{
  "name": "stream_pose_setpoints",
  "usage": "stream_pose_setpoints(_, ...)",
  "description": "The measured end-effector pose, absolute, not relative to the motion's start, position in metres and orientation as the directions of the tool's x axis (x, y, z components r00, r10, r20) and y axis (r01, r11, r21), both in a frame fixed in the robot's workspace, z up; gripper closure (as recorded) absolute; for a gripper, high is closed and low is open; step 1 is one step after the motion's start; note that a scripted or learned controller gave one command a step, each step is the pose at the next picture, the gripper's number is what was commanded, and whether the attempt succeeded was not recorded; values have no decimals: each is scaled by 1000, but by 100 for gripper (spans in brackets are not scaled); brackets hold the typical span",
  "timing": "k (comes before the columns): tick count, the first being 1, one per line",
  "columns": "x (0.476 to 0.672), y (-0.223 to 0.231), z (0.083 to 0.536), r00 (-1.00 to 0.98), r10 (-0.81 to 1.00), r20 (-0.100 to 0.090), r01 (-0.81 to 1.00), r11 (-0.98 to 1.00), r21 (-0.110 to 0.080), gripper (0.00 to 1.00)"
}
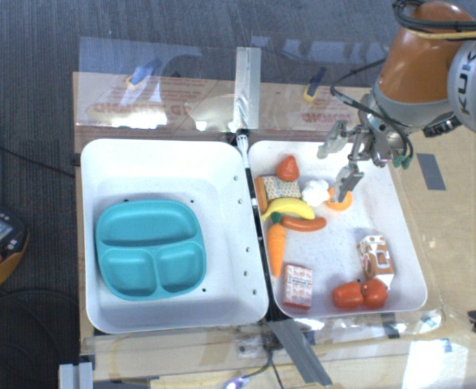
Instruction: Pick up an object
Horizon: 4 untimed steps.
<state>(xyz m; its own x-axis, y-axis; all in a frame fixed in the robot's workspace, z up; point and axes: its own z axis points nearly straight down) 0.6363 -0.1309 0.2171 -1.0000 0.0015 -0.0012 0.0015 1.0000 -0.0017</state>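
Over the right white bin (pixel 408 241), spread jaws are hovering beside the small orange ring (pixel 340 203); crowding white ball (pixel 315 191) risks deflecting them.

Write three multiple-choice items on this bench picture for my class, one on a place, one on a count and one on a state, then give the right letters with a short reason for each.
1. Where does the teal tray lie?
A. in the left bin
B. in the right bin
C. on the floor

2. How many compartments does the teal tray have?
A. two
B. three
C. five

3. How does the gripper stand to the toy food?
A. it carries the banana high over the left bin
B. it hangs over the right bin, nothing between its fingers
C. it lies flat on the carrot

Answers:
1 A, the tray rests on the floor of the left bin.
2 B, one long section sits above two smaller ones.
3 B, the gripper is above the right bin, while the banana and the carrot lie on the bin floor.
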Motion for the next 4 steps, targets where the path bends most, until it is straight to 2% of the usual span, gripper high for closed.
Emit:
stream_pose_setpoints(1,567,-177,93,-999,-32,-5,-32,999,-2,0)
stream_pose_setpoints(2,657,-174,89,-989,146,-12,146,989,-3,0)
stream_pose_setpoints(3,661,-154,91,-966,258,-5,258,966,-13,0)
stream_pose_setpoints(4,632,-105,91,-929,371,-20,371,929,-4,0)
